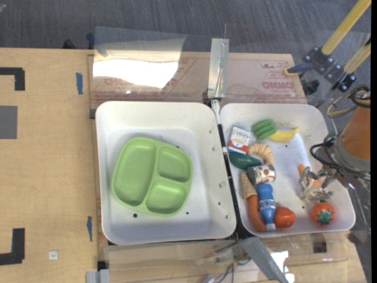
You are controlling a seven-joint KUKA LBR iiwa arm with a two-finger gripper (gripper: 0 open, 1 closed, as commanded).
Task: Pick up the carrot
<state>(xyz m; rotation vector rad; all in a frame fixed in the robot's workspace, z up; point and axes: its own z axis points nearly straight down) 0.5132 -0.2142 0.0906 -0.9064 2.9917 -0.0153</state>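
One carrot lay in the right bin, at its front-left, well left of the tool. Its long axis ran front to back, slightly slanted; which end pointed forward could not be determined. Whether the tool was apart or together could not be determined.

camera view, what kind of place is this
Probably a robotics lab bench set up for picking trials: two white bins on a cardboard-covered bench, toy food such as the carrot, and the arm's hand.

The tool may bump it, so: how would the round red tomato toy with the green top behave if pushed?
The round red tomato toy would probably roll, being nearly spherical. It looks like hard plastic, so likely light and stiff. The white bin's rim beside it should stop it.
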